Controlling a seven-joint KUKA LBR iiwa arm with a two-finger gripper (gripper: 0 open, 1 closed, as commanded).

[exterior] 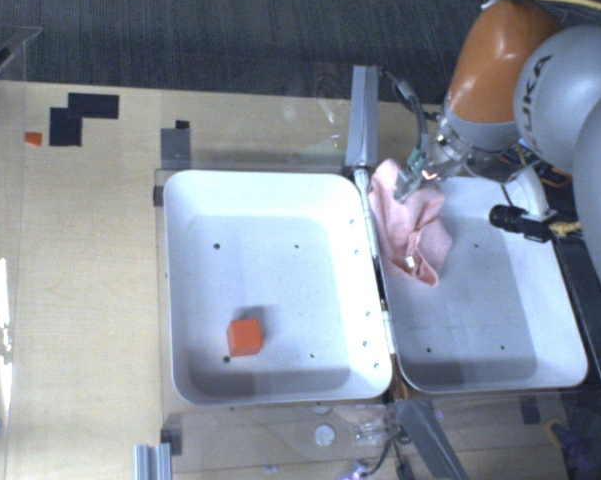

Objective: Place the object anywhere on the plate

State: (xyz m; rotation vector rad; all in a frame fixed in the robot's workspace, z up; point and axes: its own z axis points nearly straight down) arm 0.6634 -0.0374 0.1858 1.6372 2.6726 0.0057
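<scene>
A crumpled pink cloth (416, 236) hangs at the upper left of the right bin (500, 340), close to the wall between the two bins. Its top edge rises to my gripper (417, 179), whose fingers are shut on a fold of it. The lower end of the cloth rests on the bin floor. A small orange cube (245, 337) lies on the floor of the left bin (280, 228), towards its front left. The arm's orange band (490, 63) sits above the wrist at the upper right.
A grey metal post (361, 118) stands behind the gap between the bins. Black and orange marks (75, 118) lie on the bench at the far left. A black fitting (520, 220) juts over the right bin's back right.
</scene>
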